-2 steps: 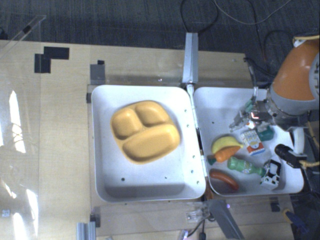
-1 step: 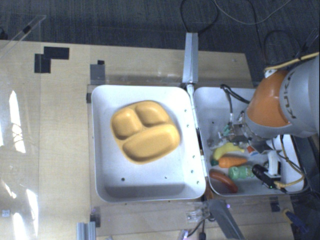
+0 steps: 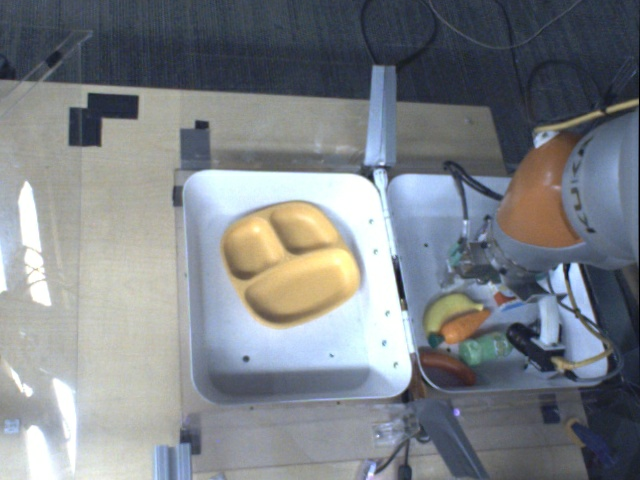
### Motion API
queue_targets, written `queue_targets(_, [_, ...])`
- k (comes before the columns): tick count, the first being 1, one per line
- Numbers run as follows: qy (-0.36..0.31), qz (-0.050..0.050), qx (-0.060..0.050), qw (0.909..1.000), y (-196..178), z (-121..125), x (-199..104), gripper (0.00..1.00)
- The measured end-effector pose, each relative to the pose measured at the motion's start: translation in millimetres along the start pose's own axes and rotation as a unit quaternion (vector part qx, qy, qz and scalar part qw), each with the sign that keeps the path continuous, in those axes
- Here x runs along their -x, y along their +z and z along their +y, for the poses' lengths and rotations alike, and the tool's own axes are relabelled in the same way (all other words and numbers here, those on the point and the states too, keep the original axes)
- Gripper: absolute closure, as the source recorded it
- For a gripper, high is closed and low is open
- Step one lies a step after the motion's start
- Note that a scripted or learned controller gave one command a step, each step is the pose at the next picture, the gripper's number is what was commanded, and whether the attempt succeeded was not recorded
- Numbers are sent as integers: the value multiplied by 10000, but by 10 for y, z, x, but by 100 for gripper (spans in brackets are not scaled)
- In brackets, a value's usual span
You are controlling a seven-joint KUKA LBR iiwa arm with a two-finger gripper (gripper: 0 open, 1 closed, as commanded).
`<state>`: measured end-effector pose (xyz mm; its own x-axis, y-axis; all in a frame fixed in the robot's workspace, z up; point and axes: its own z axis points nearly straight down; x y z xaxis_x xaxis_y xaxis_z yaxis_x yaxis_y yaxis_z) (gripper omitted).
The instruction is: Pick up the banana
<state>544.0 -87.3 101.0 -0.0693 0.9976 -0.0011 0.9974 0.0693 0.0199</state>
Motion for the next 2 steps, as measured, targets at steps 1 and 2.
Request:
queue_targets(1, [0,0,-2,10000,0,-1,1,0])
queue_targets(2, [-259,-3,-19,9997,111,-254,-2,0])
